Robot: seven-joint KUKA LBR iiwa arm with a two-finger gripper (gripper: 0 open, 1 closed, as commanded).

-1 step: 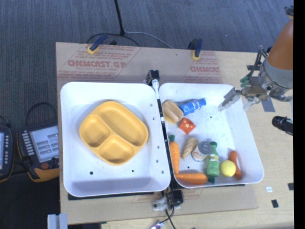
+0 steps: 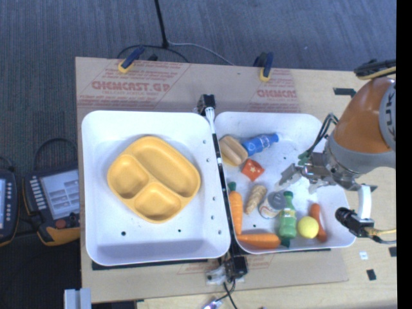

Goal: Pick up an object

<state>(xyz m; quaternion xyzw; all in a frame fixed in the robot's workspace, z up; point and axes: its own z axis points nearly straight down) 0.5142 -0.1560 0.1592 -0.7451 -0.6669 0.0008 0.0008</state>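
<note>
The end effector is hovering over the right bin, its two metal fingers spreading apart with nothing between them. Just below it a silvery round lid-like piece is lying, and beside that a green bottle with a yellow label is standing tilted — its cap pointing up toward the fingers. A yellow ball is touching the bottle's right side, with an orange-red carrot just beyond it. Further left, a tan potato-like piece, a red block, a blue bottle and a bread roll are lying — two more carrots are resting along the bin's left and front walls. The left bin is carrying a yellow divided plate on the tabletop.
</note>
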